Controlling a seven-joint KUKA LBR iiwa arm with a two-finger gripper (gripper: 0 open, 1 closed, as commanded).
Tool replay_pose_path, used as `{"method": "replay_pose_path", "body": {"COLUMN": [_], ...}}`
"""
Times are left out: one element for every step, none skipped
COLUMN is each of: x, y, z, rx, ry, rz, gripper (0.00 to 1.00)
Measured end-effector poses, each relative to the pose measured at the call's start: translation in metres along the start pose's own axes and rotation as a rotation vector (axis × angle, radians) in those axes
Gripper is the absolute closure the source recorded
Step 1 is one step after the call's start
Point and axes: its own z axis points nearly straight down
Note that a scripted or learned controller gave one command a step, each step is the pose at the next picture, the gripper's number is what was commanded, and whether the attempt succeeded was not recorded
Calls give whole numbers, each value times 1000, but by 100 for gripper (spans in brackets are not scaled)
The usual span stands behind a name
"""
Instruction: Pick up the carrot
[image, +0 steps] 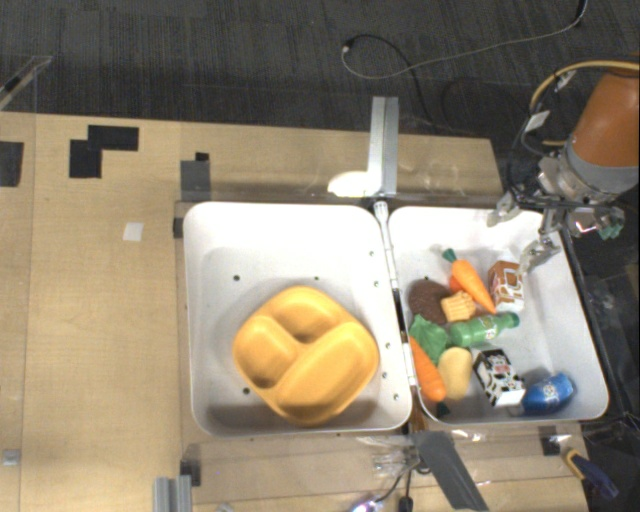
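Camera view: second carrot lying partly hidden against right bin near wall. Carrot lying mid-bin among toys, long axis diagonal, green top pointing far-left. Gripper hovering over far corner, fingers spread, gripping nothing. Arm cut off at frame edge; dark carpet lying beyond bench.

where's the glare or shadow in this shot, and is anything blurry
Camera view: a bright glare patch on the bench behind the bins; the yellow tray casts a soft shadow on the left bin; the gripper and the carrot look slightly soft.
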Motion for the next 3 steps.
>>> {"method": "replay_pose_path", "body": {"x": [72,5,1], "y": [70,49,49], "z": [67,38,26], "rx": [6,-1,1], "ry": [-7,1,-10], "rz": [-254,-203,-202], "gripper": [0,0,100]}}
